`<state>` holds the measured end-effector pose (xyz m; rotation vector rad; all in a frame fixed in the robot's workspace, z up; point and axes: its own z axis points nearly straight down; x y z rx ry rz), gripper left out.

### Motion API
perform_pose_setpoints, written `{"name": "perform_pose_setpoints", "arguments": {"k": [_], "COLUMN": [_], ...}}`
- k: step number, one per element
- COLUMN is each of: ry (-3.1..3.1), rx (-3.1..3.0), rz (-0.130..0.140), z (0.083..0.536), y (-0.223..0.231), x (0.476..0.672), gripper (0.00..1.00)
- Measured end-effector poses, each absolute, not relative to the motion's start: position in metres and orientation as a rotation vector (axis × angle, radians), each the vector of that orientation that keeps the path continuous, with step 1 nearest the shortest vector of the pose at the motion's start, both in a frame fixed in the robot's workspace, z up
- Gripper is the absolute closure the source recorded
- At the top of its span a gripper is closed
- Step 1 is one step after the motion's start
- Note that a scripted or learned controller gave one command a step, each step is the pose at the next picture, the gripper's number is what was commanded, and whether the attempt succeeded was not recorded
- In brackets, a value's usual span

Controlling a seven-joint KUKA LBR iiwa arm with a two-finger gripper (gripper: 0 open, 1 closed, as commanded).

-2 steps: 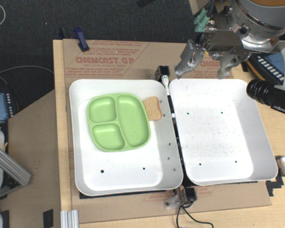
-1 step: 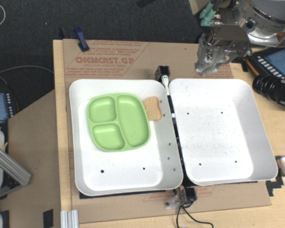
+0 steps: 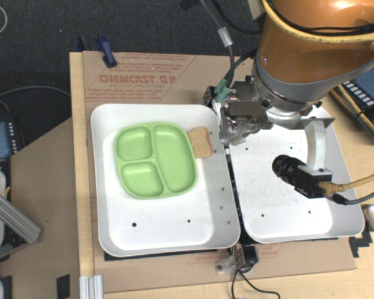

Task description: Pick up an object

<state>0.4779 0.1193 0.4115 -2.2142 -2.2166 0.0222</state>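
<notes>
Arm first, operator: you see it reach in from the far right, its orange band large at the top, the grey wrist bent down over the seam between the two bins. The gripper point(image 3: 235, 132) hangs by the far rim of the right bin point(image 3: 280, 226), and whether it is open or closed cannot be told. In the left bin point(image 3: 162, 229) a green divided tray point(image 3: 154, 159) lies, with a tan cracker-like piece point(image 3: 201, 142) touching its right far edge, just left of the gripper.
</notes>
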Motion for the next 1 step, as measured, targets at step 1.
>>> {"name": "perform_pose_setpoints", "arguments": {"k": [1], "ry": [-2.226], "rx": [-2.219], "rz": [-0.005], "z": [0.434], "y": [0.141], "x": [0.4794], "gripper": [1.0]}}
